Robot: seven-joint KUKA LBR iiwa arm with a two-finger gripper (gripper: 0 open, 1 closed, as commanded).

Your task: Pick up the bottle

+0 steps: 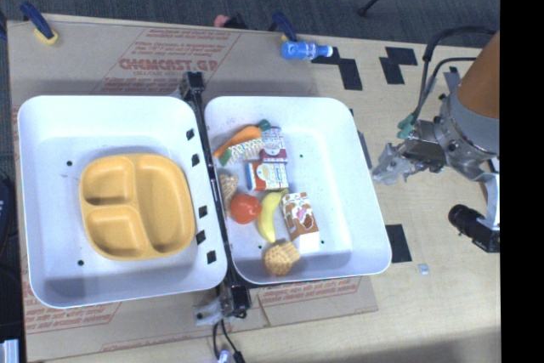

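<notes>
We see a small blue plastic bottle (304, 51) lying on its side on the cardboard-covered table (170, 55), behind the right bin (361, 183) — a glossy white tray of toy food. The metal hand (387, 166) hovers beside that bin, holding nothing; we cannot tell its spread.

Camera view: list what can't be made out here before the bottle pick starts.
- End effector: blurred, right of the right bin; its finger state is unreadable.
- Arm: cut off by the right edge.
- Cartons' print: too small to read.
- Item under the carrot and the tomato: partly covered against the bin's left wall, type unclear.
- Bottle: no item in the pile is clearly recognisable as one.
</notes>
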